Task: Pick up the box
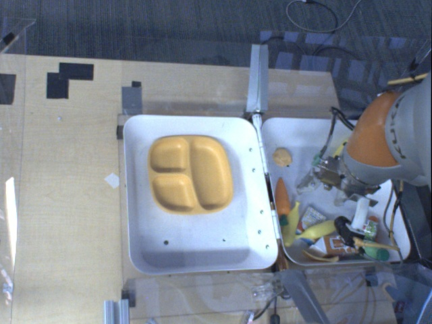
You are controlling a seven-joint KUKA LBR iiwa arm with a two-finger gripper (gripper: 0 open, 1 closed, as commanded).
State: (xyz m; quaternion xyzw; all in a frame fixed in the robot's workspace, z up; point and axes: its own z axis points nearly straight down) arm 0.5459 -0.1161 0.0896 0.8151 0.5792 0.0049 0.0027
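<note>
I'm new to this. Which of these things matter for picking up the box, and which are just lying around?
For the job: end effector, over the right bin; small grey-white packet, likely the box, though it's hard to tell.

Just lying about: yellow divided tray in the left bin; carrot; banana; tan round piece.

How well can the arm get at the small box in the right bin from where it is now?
Probably yes. The gripper hangs over the right bin, and the box lies just below it with its top uncovered. However, the banana and carrot lie close beside it and may hinder a clean grasp.
</note>
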